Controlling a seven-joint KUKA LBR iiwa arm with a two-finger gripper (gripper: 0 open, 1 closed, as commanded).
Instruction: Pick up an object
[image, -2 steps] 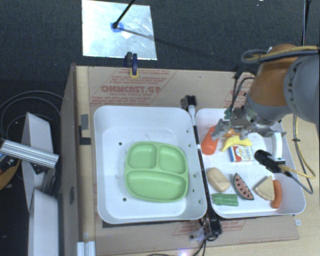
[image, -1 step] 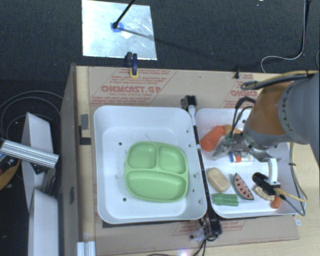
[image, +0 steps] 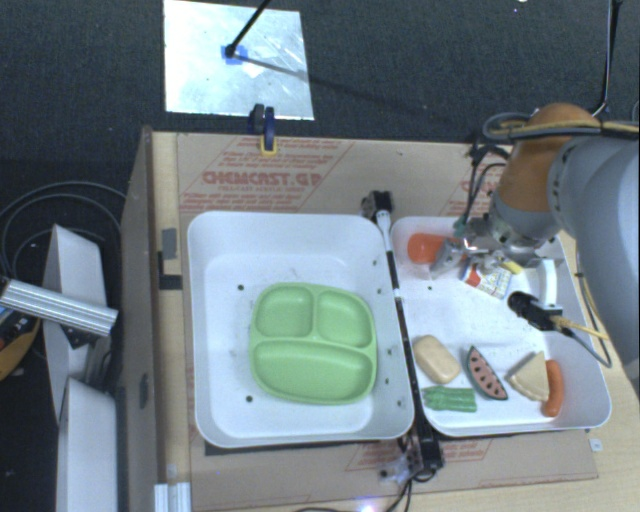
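My gripper hangs low over the far part of the right bin, at the end of the grey arm coming in from the right. Just left of it lies an orange-red round object, close to the gripper; contact is unclear. A small red-and-white item sits right under the wrist, partly hidden. Along the bin's near side lie a tan potato-like piece, a watermelon slice, a green vegetable piece, a pale wedge and an orange carrot.
The left bin holds a green divided plate. A black divider rail runs between the two bins. Bare white floor shows in the middle of the right bin. The bench's cardboard edge surrounds both bins.
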